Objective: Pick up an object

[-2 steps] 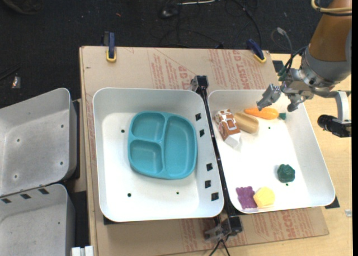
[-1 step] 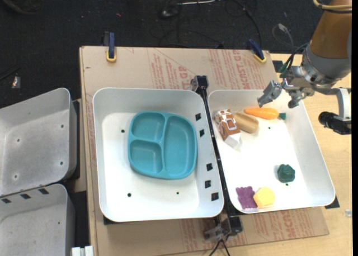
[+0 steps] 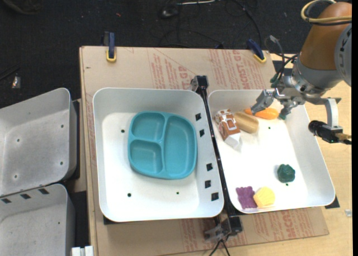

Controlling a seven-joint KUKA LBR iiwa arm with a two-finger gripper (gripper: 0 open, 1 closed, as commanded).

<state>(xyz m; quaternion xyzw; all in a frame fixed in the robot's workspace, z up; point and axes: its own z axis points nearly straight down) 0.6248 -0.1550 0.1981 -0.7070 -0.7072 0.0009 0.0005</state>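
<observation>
My gripper (image 3: pixel 273 105) hangs over the far side of the right bin (image 3: pixel 313 154), its two fingers spread open on either side of an orange carrot-like piece (image 3: pixel 267 114). Beside that piece lies a tan bread roll (image 3: pixel 246 122), and a brown-and-white wrapped packet (image 3: pixel 227 126) rests to the left of the roll. Further forward in the same bin sit a dark green lump (image 3: pixel 286 173), a yellow block (image 3: pixel 264 197) and a purple piece (image 3: pixel 245 196).
The left bin (image 3: pixel 112 193) holds a teal divided plate (image 3: pixel 163 145). A black divider with clips (image 3: pixel 211 148) runs between the bins. Spare white bin lids (image 3: pixel 33 132) lie at the far left. Cables (image 3: pixel 330 132) hang from the arm on the right.
</observation>
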